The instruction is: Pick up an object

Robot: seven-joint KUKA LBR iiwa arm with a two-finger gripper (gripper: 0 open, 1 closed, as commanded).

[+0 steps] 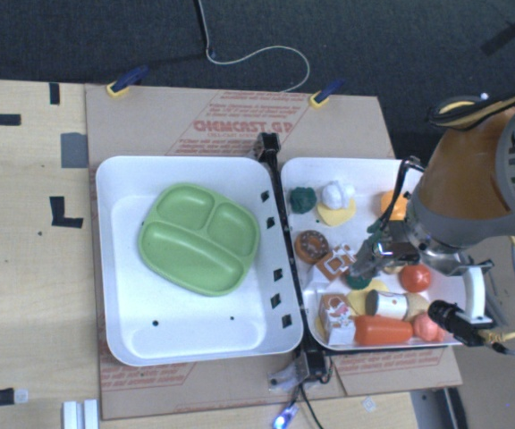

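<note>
We lower the gripper (362, 262) squarely onto the green toy (358, 280); whether it is wide or narrow we cannot tell.

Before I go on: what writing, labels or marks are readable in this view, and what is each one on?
"CHEMCAST GP", red print on the cardboard sheet under the bins, readable though soft.
Smaller red lines above and below that word: too blurred to read.
Black angular marks on the bench at left: shapes, not letters.
Toy items in the right bin: no legible text.
</note>
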